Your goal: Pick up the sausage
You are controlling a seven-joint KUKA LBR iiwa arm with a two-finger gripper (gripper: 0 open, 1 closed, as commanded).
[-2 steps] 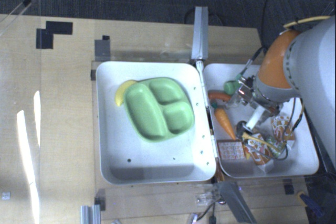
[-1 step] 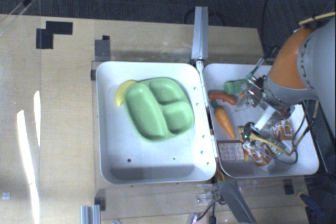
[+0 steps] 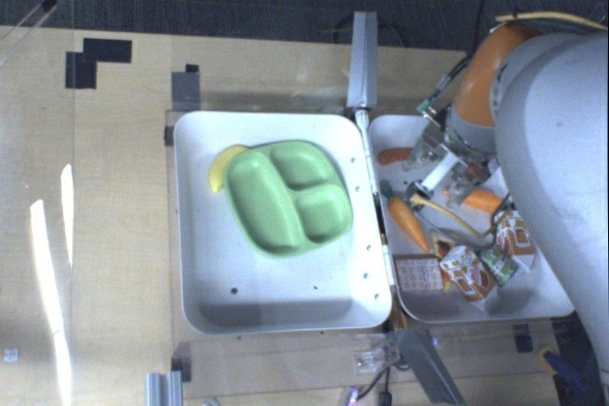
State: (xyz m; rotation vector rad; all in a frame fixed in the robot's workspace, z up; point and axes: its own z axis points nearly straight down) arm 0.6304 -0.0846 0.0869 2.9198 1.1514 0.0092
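Claw (image 3: 433, 174) down in right bin (image 3: 533, 304), opening impossible to tell. Sausage (image 3: 395, 155) just left of claw, near bin's top-left corner. Risk: grabbing carrot (image 3: 408, 224) below claw instead, or sausage rolling off.

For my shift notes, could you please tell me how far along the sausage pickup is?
Done: the arm has reached into the right bin, with the gripper low among the food. In hand: nothing visibly; the reddish sausage lies by the bin's far-left wall, beside the gripper. Left: closing on it and lifting it out.
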